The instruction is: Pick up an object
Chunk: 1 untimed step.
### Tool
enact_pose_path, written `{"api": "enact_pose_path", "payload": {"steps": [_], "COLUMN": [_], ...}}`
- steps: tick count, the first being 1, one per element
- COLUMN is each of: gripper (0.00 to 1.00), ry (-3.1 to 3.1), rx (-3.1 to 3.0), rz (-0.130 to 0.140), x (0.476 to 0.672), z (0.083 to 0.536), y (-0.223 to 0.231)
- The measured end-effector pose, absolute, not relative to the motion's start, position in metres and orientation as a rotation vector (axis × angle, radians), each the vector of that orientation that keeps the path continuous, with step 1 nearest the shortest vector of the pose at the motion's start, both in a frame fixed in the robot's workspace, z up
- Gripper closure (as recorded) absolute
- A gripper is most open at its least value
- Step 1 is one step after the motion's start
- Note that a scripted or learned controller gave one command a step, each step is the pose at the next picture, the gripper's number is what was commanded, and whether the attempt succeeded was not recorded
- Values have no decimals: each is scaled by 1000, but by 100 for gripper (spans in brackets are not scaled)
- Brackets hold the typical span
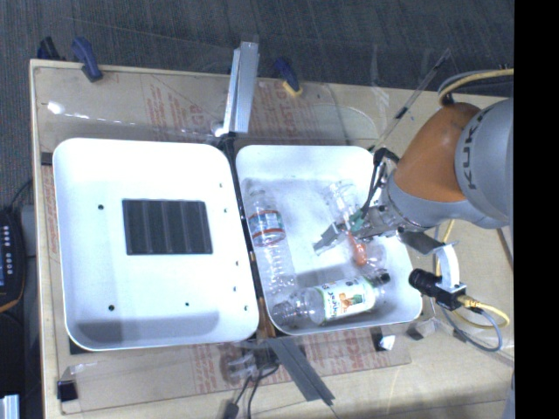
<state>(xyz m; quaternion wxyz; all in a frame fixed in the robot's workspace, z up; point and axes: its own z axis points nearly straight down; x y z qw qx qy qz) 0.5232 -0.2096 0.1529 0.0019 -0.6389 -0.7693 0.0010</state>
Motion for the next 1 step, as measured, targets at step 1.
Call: {"api": "enact_pose_path", "payload": {"steps": [1], "gripper": [0], "ry": [-2410], "rx": [-2005], "rz": [-2], "x": [586], "z": [100], "y": [-206]}}
